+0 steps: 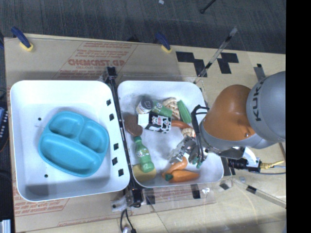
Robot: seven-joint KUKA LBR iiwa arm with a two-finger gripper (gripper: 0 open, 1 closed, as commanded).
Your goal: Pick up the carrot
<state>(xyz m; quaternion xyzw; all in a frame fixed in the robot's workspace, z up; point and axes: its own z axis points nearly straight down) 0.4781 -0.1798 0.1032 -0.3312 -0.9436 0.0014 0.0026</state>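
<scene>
Carrot: An orange carrot (183,175) with a green end is seen lying flat at the near edge of the right bin (160,88). A second, smaller orange carrot (178,164) lies just above it, tilted, and the two look to be touching.

Gripper: The gripper (186,149) is seen low in the right bin, just over the smaller carrot. Whether anything is pinched cannot be told, because the metal parts are blurred and partly hidden by the arm. No carrot can be seen clearly held.

Arm: The grey arm with its orange band (228,118) is stretched in from the right and covers part of the bin.

Close by: A green bottle (142,154) with a yellow bottom lies to the left of the carrots. A brown round thing (132,124), a small can (145,104), a black and white box (159,122) and a long green vegetable (183,111) are piled further back.

Left bin: A blue tray (73,143) with three sections is set in the left bin (22,93), well apart from the carrots.

What could go wrong: The two carrots are packed close together, so one could be pushed away while the other is grabbed. A round carrot could be squeezed out sideways if it is caught near its thin tip. The bin wall is near, so the carrot could be jammed against it.
</scene>
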